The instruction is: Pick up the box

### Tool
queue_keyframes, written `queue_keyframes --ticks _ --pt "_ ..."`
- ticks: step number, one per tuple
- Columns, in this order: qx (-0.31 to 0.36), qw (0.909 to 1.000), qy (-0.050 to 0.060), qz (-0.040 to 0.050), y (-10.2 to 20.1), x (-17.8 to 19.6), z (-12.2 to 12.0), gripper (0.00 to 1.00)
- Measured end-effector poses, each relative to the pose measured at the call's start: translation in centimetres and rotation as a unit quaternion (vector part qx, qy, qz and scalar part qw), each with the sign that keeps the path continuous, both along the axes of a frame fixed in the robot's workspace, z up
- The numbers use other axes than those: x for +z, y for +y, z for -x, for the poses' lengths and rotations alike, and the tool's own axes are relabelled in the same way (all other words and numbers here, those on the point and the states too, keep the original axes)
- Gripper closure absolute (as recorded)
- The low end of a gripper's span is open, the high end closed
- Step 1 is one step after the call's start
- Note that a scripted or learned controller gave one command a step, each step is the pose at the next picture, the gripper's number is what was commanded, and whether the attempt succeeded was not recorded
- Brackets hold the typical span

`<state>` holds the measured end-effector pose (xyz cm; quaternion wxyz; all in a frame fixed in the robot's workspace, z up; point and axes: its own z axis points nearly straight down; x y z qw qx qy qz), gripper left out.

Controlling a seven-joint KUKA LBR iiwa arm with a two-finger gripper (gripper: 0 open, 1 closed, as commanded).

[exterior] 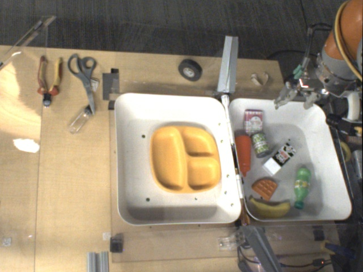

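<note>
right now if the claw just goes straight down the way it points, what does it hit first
Probably the bare floor of the right bin near its top edge. The claw hangs over that far rim, and the small red-and-white box lies off to its left, apart from that line. Depth is hard to judge from above.

- Left bin [130, 152]: white, holding a yellow-orange divided tray [185, 157]
- Right bin [332, 169]: white
- Box [253, 119]: red and white printed face
- Small can [260, 144]: green label, pale top
- Carrot-like piece [243, 153]: orange-red
- Small carton [281, 155]: black with white patches, one white end
- Bottle [301, 186]: green, lighter yellow-green at the middle
- Waffle-like piece [265, 187]: reddish brown with a grid pattern
- Banana [269, 208]: yellow with dark tips
- Arm [347, 33]: grey, orange band
- Bench [57, 197]: light wood tone
- Scissors [85, 75]: grey handles, metal blades
- Pliers [49, 78]: red and yellow grips
- Tape roll [190, 69]: black
</note>
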<state>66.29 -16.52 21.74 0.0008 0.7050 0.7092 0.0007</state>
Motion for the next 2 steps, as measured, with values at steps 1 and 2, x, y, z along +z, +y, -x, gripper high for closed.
queue_keyframes --ticks 1,2 --pt "0.055 0.9985 -0.002 0.0005 6.2 -12.1 -0.7 0.0" --pt "0.057 0.9984 -0.004 0.0007 6.4 -11.0 -0.8 1.0"
